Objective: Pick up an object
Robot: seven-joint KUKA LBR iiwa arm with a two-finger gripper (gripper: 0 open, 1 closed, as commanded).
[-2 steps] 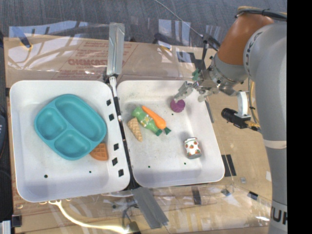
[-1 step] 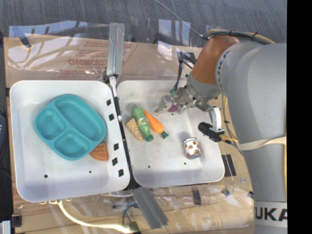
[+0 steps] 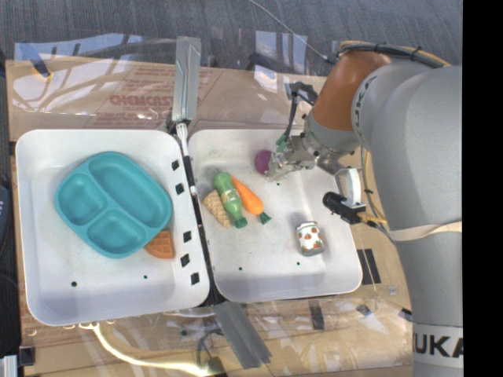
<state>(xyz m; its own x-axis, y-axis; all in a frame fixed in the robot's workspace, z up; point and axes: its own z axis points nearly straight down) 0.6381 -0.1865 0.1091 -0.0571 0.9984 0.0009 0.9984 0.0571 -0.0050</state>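
My gripper is low in the upper middle of the right bin, at the end of the grey arm with its orange band. A small purple fruit lies right beside it on the left, touching or almost touching. Lower left of it lie an orange carrot, a green bottle and a tan waffle cone, side by side. A small jar with a red and white label stands toward the bin's lower right.
The left bin holds a teal divided plate with a brown waffle piece at its lower right edge. A ridge with black clips separates the two bins. The arm covers the right bin's upper right corner.
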